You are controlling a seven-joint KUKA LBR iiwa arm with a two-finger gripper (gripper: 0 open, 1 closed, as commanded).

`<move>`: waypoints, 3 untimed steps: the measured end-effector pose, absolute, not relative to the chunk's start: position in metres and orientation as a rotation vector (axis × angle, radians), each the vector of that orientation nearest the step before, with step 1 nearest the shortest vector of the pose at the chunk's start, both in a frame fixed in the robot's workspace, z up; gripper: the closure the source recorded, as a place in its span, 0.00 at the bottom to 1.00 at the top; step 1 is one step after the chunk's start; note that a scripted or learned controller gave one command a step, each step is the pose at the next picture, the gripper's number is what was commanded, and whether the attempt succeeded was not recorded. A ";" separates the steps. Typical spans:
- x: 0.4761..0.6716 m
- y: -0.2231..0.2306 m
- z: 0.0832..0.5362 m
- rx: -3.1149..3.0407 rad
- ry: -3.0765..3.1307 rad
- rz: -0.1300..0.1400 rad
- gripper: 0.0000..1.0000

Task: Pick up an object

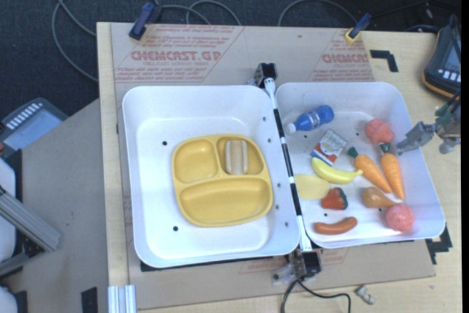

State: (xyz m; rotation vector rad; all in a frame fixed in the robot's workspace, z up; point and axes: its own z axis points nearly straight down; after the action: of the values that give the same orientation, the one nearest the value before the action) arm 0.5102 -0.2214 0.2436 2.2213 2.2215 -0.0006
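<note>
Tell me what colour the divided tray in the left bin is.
Yellow. The divided tray shows plainly in the camera view, lying in the left bin.

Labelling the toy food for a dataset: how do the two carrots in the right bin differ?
The left carrot is longer and slimmer, lying at a slant with its green top toward the upper left. The right carrot is stubbier and lies nearly straight along the bin, near its right wall. Both are orange and lie side by side.

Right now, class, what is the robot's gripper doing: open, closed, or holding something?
Gripper: at the right bin's right edge, beside the carrots; open or closed cannot be told, nothing seen held.
</note>
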 end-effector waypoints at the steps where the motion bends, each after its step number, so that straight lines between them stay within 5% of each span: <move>1: 0.519 -0.188 0.095 2.220 2.224 0.005 0.00; 2: 0.518 -0.189 0.104 2.220 2.220 0.003 1.00; 3: 0.566 -0.135 0.088 2.214 2.217 0.008 1.00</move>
State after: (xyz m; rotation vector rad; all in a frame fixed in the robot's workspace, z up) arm 0.5665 -0.1355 0.0876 2.2141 2.2172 0.0084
